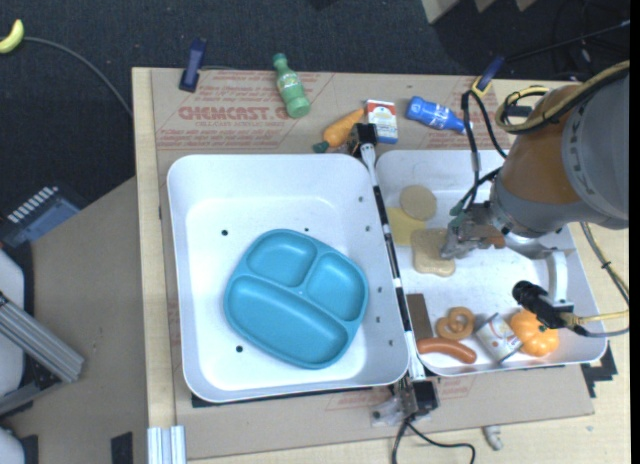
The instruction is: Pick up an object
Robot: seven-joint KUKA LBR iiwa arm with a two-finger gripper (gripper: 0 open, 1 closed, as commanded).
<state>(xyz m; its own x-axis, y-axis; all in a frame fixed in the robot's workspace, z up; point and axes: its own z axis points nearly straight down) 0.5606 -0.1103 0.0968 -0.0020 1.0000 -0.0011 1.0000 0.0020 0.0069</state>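
My gripper [458, 240] is low in the right bin [580, 252], at the right edge of a tan bread slice [431, 254]. The grey arm with its orange band [540, 167] comes in from the right above it. A round tan disc [418, 202] and a pale yellow piece [401, 224] lie just behind the slice. Along the bin's front lie a brown bar [415, 312], a pretzel [458, 323], a hot dog [446, 351], a small can [495, 338] and an orange fruit [536, 334].
The left bin [200, 212] holds a blue divided plate [296, 298]. Behind the bins on the bench lie a green bottle [292, 87], a carrot [345, 128], a small carton [381, 120], a blue bottle [435, 113] and a blue clip [192, 65].
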